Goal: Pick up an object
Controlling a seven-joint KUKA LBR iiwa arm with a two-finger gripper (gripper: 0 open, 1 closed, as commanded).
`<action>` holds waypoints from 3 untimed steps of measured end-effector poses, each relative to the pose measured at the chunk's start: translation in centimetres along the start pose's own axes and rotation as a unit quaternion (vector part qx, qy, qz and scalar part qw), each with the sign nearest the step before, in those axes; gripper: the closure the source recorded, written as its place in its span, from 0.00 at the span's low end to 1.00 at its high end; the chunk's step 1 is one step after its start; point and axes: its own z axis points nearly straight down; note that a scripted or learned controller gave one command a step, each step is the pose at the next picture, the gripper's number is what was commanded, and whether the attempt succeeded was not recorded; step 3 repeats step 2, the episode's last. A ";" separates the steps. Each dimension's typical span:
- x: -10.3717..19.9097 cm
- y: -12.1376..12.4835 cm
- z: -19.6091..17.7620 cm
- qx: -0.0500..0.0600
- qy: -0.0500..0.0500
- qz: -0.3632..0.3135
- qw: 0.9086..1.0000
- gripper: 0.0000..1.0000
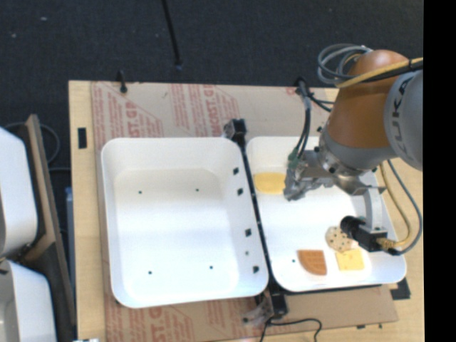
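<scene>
Nearest the camera, along the front edge of the right bin (399, 266), lie three small flat pieces: an orange-brown wedge like a toast slice (312, 261), a pale yellow square like a cheese slice (349, 261) just beside it on the right, and a tan round cracker-like disc (338, 239) with dark dots, touching the yellow square's upper edge. A small black fitting on the arm partly overlaps the disc's right side. Farther back in the same bin, close to the divider between the bins, rests a yellow oval piece (269, 184). The gripper (293, 191) hangs just beside that oval's right edge, low over the bin floor; whether it is open or closed cannot be told, and nothing is seen held in it. Above it rises the arm's orange band (367, 102) and grey wrist, with cables looping around. The left bin (114, 162) sits alongside, both on a cardboard sheet (171, 109) on the bench.
</scene>
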 end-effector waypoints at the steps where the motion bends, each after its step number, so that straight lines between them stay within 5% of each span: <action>1: 4.6 -0.2 -0.6 0.000 0.000 0.000 1.000 1.00; 2: 10.4 -1.1 -1.0 0.000 0.000 0.000 1.000 1.00; 3: 10.4 -1.1 -1.0 0.000 0.000 0.000 1.000 1.00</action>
